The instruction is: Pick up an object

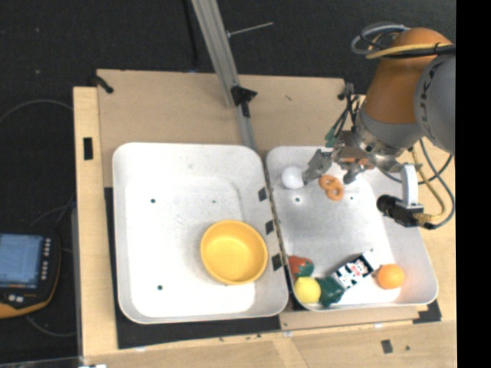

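Camera view: hand over right bin, fingers spread, just above small orange pretzel-shaped toy. Nothing gripped; closing and lifting remain.

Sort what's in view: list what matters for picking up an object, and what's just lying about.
In play: pincer, open over the small orange ring; white ball; right bin.

Lying about: yellow bowl, left bin, lemon, orange, black-and-white box.
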`<action>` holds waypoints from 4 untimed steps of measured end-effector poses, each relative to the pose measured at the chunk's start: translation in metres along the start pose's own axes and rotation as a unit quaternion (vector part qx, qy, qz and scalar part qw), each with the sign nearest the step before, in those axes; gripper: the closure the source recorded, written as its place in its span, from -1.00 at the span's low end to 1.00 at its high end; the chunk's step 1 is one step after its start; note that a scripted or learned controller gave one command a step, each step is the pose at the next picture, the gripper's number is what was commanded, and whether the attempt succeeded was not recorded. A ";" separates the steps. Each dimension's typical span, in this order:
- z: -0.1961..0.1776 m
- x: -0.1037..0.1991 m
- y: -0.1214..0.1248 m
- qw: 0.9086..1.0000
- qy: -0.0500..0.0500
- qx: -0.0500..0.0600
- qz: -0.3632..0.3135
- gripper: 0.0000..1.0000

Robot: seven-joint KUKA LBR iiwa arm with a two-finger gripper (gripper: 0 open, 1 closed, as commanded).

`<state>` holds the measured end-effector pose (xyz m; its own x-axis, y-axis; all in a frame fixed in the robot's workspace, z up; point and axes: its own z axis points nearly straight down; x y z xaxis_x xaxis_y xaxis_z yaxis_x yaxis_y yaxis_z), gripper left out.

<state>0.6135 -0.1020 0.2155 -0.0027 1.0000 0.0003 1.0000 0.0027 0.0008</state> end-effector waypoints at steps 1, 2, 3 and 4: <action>0.000 0.000 0.000 1.000 0.000 0.000 0.000 -1.00; 0.049 -0.007 -0.009 1.000 -0.001 0.002 0.002 -1.00; 0.092 -0.004 -0.012 1.000 -0.001 0.002 0.002 -1.00; 0.116 -0.006 -0.012 1.000 -0.001 0.001 0.003 -1.00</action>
<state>0.6015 -0.1079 0.0996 0.0025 1.0000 -0.0020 1.0000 -0.0025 -0.0021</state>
